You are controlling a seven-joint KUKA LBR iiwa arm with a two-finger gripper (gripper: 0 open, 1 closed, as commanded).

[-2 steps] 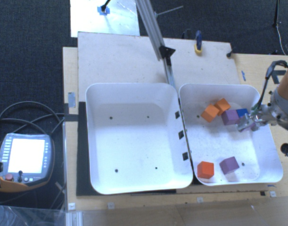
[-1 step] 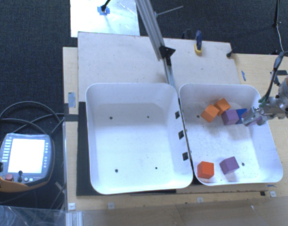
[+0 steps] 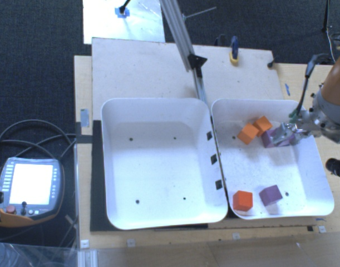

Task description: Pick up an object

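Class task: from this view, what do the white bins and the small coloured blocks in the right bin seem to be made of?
White bins: probably moulded plastic, smooth with a slight sheen and rounded rims. Orange blocks and purple blocks: matte, flat-faced and sharp-edged, possibly foam or painted wood; the view cannot settle which.

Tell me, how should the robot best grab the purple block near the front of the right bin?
Probably from straight above, closing on two opposite flat sides of the purple cube-shaped block. It sits flat and apart from the orange block beside it, so fingers should fit on either side.
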